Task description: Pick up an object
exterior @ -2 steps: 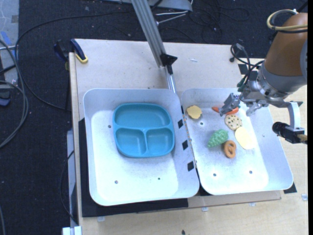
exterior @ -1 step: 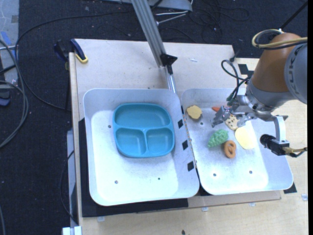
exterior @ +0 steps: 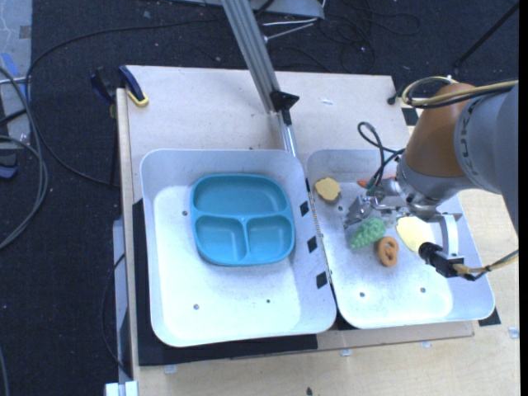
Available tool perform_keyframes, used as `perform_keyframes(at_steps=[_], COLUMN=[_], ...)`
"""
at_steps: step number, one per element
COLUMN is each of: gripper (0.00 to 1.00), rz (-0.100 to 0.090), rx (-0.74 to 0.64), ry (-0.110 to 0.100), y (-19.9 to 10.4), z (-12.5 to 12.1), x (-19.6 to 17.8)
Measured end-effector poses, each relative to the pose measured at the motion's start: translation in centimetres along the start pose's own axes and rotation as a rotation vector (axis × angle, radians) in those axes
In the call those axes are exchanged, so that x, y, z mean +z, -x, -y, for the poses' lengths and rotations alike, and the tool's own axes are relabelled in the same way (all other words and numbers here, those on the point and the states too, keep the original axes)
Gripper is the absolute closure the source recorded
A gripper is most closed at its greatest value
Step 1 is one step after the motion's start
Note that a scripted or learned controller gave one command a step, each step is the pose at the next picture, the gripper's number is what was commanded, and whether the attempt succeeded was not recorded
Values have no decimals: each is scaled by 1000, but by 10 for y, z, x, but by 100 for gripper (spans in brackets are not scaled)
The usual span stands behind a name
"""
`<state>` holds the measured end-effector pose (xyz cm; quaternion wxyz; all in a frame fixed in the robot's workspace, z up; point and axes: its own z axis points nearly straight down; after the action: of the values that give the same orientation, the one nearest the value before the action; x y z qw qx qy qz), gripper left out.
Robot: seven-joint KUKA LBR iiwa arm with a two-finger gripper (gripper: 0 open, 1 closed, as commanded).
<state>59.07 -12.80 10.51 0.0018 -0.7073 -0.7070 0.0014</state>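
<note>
Dark cabled floor surrounds the bench; in the right bin (exterior: pixel 462 304) the gripper (exterior: pixel 360 213) sits low, touching the green object (exterior: pixel 364 233), grip state unclear, so nothing looks lifted yet

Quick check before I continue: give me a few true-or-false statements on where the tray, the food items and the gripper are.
1. The blue three-compartment plastic tray lies in the left white bin. True.
2. The green bumpy toy vegetable lies in the tray. False: it lies in the right white bin.
3. The gripper is over the right white bin, beside the vegetable. True.
4. The small orange-brown ring-shaped piece sits on the bare bench. False: it is in the right white bin.
</note>
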Motion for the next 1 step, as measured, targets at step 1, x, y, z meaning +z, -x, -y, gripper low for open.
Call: perform_keyframes(at_steps=[1], gripper=[0], rz=[2], rx=[0], ry=[4], y=[0], z=[0], x=[13])
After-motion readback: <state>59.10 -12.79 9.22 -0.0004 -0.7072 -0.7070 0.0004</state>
